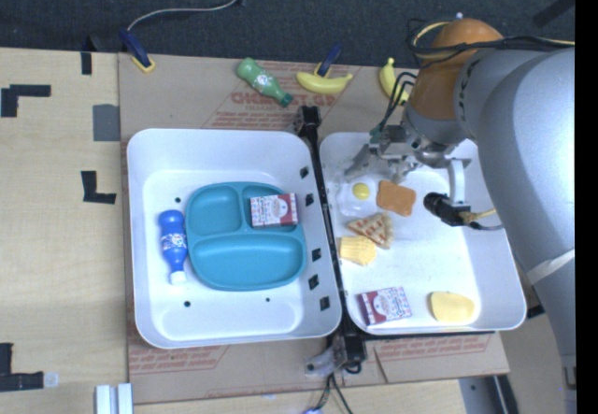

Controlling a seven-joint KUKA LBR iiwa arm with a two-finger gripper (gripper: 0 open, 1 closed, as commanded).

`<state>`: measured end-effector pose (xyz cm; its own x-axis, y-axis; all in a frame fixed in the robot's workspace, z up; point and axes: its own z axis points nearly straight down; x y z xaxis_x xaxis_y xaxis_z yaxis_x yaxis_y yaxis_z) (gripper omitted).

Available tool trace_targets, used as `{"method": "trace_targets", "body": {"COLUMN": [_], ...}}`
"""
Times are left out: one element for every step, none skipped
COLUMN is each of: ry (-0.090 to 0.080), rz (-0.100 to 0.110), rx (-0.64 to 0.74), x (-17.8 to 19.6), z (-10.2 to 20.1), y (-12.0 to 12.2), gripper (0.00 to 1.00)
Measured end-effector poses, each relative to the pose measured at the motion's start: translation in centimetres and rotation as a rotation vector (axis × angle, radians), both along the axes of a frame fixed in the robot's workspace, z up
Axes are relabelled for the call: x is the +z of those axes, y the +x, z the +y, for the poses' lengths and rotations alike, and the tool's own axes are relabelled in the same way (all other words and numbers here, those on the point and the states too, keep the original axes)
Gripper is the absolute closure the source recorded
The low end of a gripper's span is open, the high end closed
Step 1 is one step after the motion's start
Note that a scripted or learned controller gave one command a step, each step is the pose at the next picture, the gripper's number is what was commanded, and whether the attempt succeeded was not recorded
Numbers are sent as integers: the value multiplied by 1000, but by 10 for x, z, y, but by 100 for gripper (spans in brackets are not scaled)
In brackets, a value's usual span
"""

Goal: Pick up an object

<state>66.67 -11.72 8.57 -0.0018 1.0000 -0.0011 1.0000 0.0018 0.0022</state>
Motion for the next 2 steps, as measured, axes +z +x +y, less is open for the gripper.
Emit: {"method": "trace_targets", "body": {"ry": [-1,0], "rz": [-2,-3], "rx": [-1,0], "x": [1,1], "z": [-21,-37], "y": [-27,-35], "gripper": [0,0]}}
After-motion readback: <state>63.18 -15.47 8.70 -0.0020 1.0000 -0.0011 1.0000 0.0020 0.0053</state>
